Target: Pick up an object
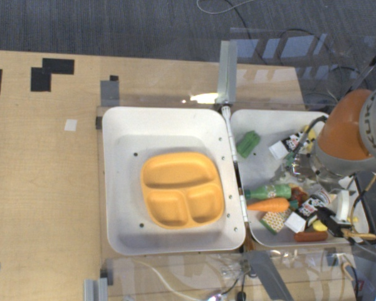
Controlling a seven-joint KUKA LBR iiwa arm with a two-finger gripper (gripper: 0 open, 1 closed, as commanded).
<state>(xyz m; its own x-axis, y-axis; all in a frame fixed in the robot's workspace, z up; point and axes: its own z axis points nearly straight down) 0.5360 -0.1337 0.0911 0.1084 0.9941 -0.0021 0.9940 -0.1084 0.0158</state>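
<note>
The right bin [263,121] holds a heap of toy food. An orange carrot [267,204] lies near its left wall, with a green bottle-like piece [271,192] just above it. A green pepper-like piece [247,143] sits apart at the upper left. My gripper [296,170] hangs low over the middle of this bin, just right of the green bottle-like piece and below a small white box [277,149]. The wrist hides what lies under it. I see no object lifted from the bin.
The left bin [113,168] holds a yellow three-compartment tray [178,190]. A checkered piece [274,221], a white cube [295,223] and a brown sausage-like piece [310,236] crowd the right bin's front. The orange-banded arm [341,133] covers its right side.
</note>
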